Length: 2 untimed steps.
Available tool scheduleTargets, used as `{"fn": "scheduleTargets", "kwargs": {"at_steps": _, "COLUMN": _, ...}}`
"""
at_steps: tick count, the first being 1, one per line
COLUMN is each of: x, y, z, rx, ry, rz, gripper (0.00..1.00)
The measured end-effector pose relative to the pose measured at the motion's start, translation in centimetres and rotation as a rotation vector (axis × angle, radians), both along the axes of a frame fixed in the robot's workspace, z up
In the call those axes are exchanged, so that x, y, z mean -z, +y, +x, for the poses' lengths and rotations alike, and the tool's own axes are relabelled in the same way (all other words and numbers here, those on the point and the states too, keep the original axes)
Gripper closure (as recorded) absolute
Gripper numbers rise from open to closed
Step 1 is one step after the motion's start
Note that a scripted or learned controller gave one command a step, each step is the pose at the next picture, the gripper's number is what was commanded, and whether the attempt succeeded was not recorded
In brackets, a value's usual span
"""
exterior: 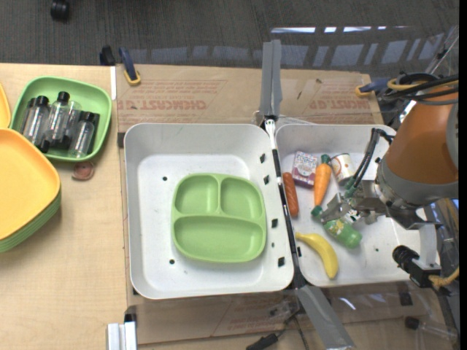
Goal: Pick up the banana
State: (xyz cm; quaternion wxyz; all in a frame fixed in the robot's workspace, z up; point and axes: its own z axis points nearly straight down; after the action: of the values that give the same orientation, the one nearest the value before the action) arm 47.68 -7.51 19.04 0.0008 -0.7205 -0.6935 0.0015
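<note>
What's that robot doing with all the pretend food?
The robot arm is reaching into the right bin, where toy food is piled up. Its gripper sits low among a carrot and a green toy. The banana it is meant to pick up lies on the bin floor just in front of the gripper, not held. The left bin has a green divided plate in it.

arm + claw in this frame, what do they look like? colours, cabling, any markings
The arm comes in from the right: a fat rounded orange band above a grey wrist section. Black and yellow cables loop over its top. A dark cable curves down the wrist toward the claw, which is small, metallic grey and black. A black knob-like part sits lower right. No readable markings.
</note>
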Motion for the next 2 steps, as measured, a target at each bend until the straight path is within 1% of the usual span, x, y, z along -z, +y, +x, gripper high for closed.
{"fn": "scheduleTargets", "kwargs": {"at_steps": 1, "x": 0.01, "y": 1.66, "z": 0.06, "rx": 0.004, "ry": 0.0, "rz": 0.0, "gripper": 0.0}}
{"fn": "scheduleTargets", "kwargs": {"at_steps": 2, "x": 0.0, "y": 0.98, "z": 0.02, "rx": 0.013, "ry": 0.0, "rz": 0.0, "gripper": 0.0}}
